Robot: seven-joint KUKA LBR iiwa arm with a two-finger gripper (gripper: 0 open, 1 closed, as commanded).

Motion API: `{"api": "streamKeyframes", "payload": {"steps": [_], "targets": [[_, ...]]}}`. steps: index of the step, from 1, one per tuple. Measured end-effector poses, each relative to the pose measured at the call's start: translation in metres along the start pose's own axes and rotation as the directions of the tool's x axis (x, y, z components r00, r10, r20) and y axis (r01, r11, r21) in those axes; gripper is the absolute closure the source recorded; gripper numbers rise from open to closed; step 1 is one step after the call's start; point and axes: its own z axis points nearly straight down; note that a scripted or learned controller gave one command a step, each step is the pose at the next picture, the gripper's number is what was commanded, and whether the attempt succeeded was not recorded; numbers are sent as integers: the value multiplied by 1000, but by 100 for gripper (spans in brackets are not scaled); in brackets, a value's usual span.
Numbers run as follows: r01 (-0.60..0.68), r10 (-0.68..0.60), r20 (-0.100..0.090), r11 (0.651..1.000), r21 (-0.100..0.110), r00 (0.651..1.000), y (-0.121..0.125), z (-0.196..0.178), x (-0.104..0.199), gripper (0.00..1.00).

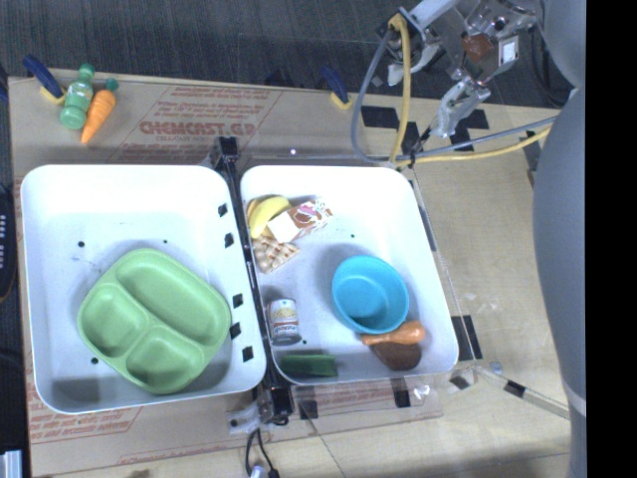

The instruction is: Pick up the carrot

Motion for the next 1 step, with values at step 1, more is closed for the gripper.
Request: {"api": "streamKeyframes", "payload": {"steps": [1], "targets": [[-102, 102, 20, 995, 4, 995, -39, 137, -11, 0]]}}
